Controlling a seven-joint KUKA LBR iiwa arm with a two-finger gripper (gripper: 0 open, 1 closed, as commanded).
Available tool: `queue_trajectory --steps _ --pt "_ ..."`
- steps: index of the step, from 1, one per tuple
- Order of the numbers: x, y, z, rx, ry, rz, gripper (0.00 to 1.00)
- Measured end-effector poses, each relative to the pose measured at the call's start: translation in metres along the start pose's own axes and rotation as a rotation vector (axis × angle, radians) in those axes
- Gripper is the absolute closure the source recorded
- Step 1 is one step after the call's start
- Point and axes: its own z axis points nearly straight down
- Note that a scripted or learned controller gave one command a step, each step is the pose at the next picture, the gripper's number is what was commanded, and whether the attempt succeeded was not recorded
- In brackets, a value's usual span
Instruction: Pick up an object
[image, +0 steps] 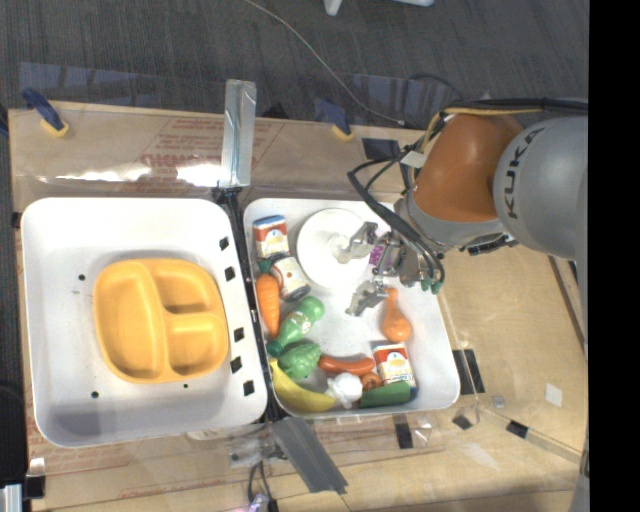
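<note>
Jaws (360, 268) hover spread above right bin (440, 340), wrist hiding its corner.

The right bin (441, 330) is crowded: along its left wall stand a small carton (270, 238), a can (289, 278) and a carrot (268, 305), and its near end is packed with green vegetables (299, 335), a banana (300, 396) and a second carton (394, 365). The white plate (325, 245) at its far end is bare on top. Right of the plate an orange pear (396, 320) lies with open floor around it
</note>
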Motion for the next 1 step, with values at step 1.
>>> queue_trajectory --steps 1 --pt "0.0556 -0.0357 0.0536 -0.002 0.002 0.187 0.0"
